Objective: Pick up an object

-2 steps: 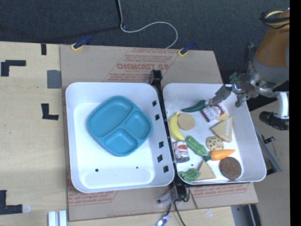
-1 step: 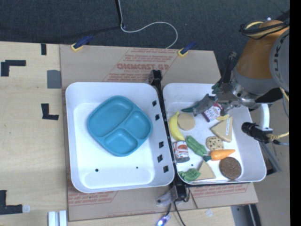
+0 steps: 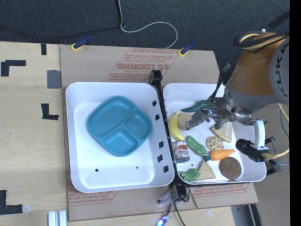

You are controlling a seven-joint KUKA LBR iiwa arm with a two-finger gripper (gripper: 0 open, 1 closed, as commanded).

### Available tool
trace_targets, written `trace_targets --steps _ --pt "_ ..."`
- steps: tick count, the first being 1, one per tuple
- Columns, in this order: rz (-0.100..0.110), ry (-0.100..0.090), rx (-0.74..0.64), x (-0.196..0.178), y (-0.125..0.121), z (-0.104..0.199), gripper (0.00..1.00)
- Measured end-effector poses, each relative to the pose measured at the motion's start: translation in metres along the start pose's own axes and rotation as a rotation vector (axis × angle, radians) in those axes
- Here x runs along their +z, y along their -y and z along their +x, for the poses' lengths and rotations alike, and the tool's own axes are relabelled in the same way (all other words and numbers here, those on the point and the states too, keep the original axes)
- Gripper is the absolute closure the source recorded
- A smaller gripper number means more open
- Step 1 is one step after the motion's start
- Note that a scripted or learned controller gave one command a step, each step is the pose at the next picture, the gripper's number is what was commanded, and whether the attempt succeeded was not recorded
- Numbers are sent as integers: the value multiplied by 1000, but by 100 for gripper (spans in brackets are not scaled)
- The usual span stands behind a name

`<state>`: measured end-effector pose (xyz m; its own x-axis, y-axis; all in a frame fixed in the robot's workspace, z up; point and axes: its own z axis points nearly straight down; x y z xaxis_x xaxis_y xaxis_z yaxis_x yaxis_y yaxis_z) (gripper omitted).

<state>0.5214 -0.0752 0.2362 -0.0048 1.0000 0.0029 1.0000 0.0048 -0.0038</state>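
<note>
Rt bin (image 3: pixel 175 94): claw (image 3: pixel 197 119) (over banana (image 3: pixel 176 127))

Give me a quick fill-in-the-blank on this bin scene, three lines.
1. The blue three-compartment plastic plate lies in the ____ white bin.
2. The orange toy carrot lies just above the round ____ patty.
3. The yellow toy banana lies in the ____ white bin.

Missing words: left; brown; right

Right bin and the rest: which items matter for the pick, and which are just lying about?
For the pick: gripper; banana; carrot; green pepper; can; cookie; brown patty; right bin.
Lying about: blue divided plate; left bin; white cable.
</note>
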Motion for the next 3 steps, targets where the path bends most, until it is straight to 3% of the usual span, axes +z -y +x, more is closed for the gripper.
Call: trace_targets --steps 1,2,3 --pt "0 1 0 -25 40 45 0" --pt "6 2 0 51 39 97 0" --pt "2 2 3 37 38 95 100"
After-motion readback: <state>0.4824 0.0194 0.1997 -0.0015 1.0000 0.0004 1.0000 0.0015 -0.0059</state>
